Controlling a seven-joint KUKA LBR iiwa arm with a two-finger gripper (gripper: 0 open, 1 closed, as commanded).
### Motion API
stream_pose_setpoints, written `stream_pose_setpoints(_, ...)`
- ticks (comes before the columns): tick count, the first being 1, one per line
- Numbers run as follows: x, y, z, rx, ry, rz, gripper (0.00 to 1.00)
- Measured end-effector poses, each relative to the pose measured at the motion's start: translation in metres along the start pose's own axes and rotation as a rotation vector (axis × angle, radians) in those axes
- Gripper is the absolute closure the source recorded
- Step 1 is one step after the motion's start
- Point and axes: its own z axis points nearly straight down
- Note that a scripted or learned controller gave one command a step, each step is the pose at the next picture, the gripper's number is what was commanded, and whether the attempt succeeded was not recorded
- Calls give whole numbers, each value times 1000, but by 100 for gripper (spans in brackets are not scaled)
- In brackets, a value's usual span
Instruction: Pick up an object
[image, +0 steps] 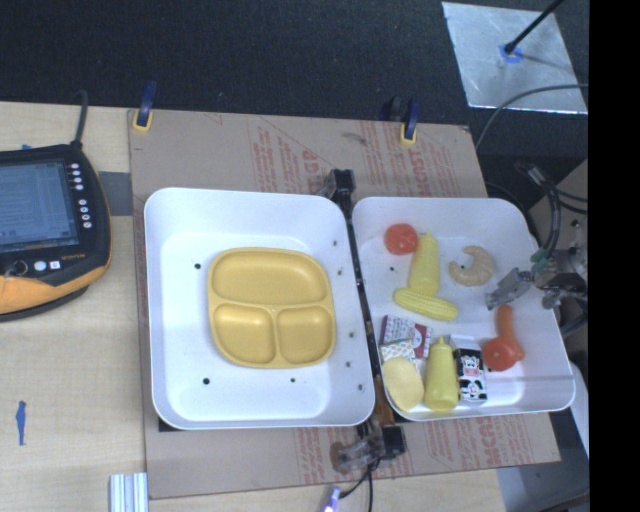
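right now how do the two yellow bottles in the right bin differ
The upper yellow bottle stands near the bin's middle, beside the red tomato; the lower yellow bottle sits at the front edge between the lemon-like piece and the cow-print carton. The upper one rests against a corn cob. Both are yellow with caps pointing away.

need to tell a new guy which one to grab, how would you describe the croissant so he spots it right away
Look at the right-hand white bin, the one crowded with toy food. Near its far right part, beside the upright yellow bottle, lies the croissant. It is the sole tan, curved, crescent-shaped piece; its neighbours are red or yellow.
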Motion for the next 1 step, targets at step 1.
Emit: stream_pose_setpoints(1, 1, 15, 101, 0, 1, -1, 0)
